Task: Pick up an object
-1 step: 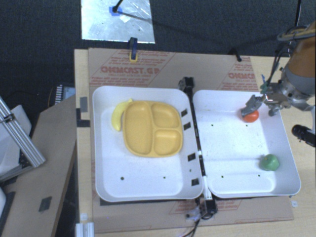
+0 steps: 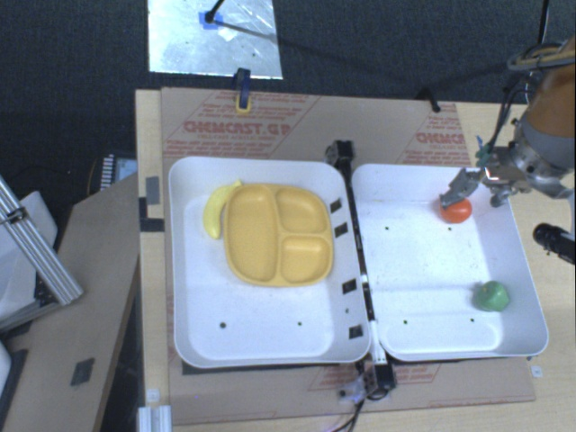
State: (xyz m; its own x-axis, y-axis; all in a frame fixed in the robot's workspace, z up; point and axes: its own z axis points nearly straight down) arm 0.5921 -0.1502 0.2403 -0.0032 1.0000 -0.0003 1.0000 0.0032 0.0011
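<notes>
i'm reading this as the approach stage, with the pick itself not yet done. the gripper (image 2: 474, 187) is hanging over the far right part of the right bin (image 2: 423, 331), reaching in from the right side of the camera view, and it is sitting right above and just beside a small orange-red object (image 2: 456, 211) that looks like a tomato. that object is resting on the bin floor near the far wall, so nothing is being lifted. i'm seeing 1 grey finger slanting down to the left of the orange-red object, touching it or very nearly so, while the other side of the fingers is lost against the wrist body, so i cannot tell whether they are apart or together. a second candidate, a small green object (image 2: 491, 295), is lying well apart from the gripper toward the near right corner of the same bin. the left bin (image 2: 193, 331) is holding a yellow divided tray (image 2: 274, 234) with a banana (image 2: 215, 209) tucked against its left edge. what i judge is left: closing on the orange-red object and raising it clear.
</notes>
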